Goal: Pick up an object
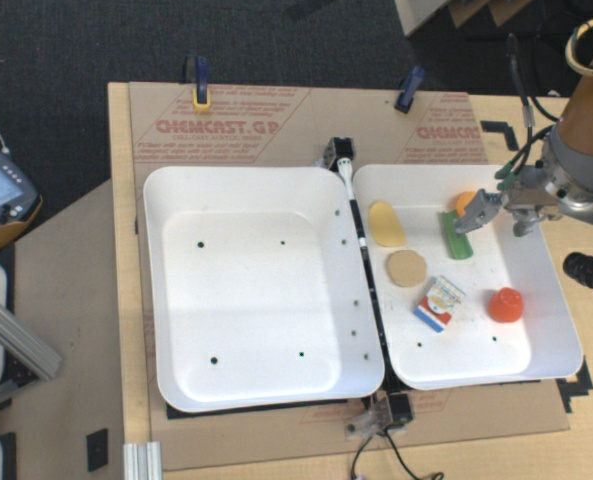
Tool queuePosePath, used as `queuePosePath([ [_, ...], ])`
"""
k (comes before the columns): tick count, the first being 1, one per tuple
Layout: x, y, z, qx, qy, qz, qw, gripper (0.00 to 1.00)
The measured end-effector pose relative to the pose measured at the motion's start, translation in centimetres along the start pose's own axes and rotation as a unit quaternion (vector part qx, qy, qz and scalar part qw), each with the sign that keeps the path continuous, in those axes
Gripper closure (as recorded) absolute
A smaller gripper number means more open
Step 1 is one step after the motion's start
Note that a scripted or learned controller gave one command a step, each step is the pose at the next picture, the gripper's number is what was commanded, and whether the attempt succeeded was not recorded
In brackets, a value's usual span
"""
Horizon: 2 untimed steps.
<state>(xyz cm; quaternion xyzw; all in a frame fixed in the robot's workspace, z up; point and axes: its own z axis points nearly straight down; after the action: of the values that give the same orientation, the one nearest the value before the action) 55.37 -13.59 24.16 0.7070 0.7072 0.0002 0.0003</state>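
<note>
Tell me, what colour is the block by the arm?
Green block, seen in the camera view.

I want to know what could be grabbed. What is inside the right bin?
Inside the right bin: a yellow piece, a tan disc, a green block, an orange piece, a red ball and a small packet. The gripper covers the back right corner.

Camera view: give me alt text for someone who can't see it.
The grey arm's pincer reaches from the right over a green block and orange piece in the right bin. That bin also holds a yellow piece, tan disc, small carton and red object.
</note>
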Motion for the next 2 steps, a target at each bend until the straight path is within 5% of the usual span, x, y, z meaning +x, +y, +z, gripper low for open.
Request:
queuePosePath([
  [1, 2.8, -4.9, 3.5, 0.005, 0.002, 0.000, 1.0000, 0.00],
  [2, 4.5, -7.5, 12.3, 0.006, 0.002, 0.000, 1.0000, 0.00],
])
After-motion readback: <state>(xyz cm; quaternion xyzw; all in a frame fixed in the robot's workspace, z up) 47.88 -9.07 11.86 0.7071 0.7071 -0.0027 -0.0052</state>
